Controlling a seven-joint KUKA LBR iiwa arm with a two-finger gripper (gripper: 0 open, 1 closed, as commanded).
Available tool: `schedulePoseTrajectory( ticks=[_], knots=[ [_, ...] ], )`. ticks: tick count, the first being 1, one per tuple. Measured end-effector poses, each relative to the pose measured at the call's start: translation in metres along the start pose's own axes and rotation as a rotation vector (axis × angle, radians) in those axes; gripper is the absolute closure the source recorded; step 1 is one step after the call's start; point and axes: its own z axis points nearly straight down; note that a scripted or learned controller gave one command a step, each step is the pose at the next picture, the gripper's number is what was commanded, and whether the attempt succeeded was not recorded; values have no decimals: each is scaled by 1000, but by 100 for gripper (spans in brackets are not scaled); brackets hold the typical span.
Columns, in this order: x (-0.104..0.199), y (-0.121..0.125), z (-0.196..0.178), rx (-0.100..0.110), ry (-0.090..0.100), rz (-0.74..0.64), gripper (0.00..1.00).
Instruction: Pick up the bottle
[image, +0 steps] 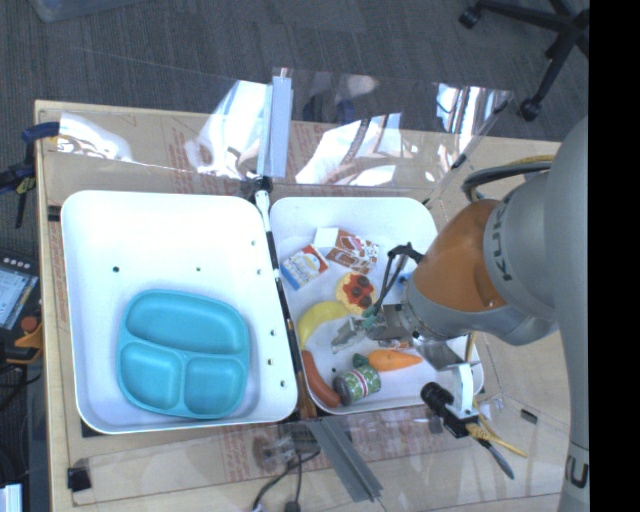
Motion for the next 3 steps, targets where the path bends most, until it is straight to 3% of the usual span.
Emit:
schedulePoseTrajectory(
  ticks=[1, 2, 3],
  knots=[
    [29, 69, 16, 18, 2, 44, 0],
    [-32, 140, -39, 19, 5, 59, 0],
    [24, 175, -7, 15, 3, 73, 0]
  ],
)
